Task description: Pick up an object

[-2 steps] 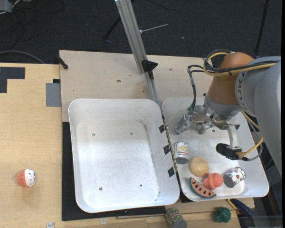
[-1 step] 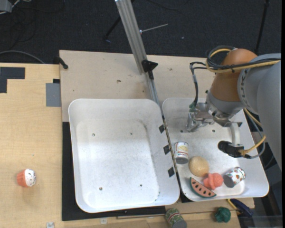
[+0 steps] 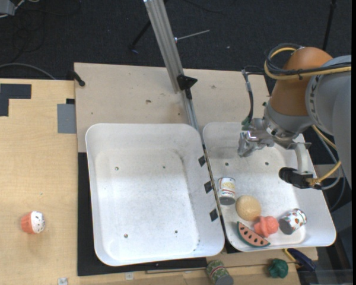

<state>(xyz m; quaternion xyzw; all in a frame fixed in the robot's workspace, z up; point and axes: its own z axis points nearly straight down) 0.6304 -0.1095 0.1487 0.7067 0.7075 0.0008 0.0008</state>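
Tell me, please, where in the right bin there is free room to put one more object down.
Free: the right bin's far half, between the gripper and the small can. Crowded: its near end, where the can, yellow ball, watermelon slice and pink toy cluster.

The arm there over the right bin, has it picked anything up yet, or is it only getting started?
Nothing looks picked up yet. The end effector hangs over the far part of the right bin, with nothing seen in its grip. The can, the tan ball, the watermelon slice and the pink toy all lie at the bin's near end. Left: reach one, grip it, lift it.
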